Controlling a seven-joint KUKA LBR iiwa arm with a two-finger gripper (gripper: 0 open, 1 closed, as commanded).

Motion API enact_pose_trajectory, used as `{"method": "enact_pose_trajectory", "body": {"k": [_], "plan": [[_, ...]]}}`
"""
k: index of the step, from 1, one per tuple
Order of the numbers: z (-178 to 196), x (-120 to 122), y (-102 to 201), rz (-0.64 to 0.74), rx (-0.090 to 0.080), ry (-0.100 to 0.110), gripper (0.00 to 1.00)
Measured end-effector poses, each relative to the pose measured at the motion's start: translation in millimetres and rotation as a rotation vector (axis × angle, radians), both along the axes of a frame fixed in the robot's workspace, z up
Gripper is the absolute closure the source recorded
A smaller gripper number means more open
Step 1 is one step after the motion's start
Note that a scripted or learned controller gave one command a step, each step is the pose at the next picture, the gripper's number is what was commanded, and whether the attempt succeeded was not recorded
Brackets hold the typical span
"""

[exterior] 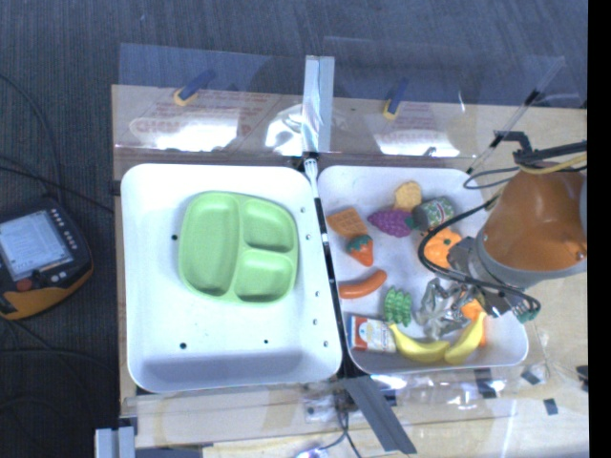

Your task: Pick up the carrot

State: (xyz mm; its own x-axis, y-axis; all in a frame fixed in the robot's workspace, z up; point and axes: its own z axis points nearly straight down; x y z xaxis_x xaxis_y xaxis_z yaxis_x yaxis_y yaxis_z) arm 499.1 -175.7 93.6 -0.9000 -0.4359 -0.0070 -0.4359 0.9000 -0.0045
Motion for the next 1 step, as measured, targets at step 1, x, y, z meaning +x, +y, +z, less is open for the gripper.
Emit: {"method": "enact_pose_trajectory", "body": {"k": [1], "plan": [[85.6,52.3,36.1,-0.061,0.001,-0.003,1.0]]}}
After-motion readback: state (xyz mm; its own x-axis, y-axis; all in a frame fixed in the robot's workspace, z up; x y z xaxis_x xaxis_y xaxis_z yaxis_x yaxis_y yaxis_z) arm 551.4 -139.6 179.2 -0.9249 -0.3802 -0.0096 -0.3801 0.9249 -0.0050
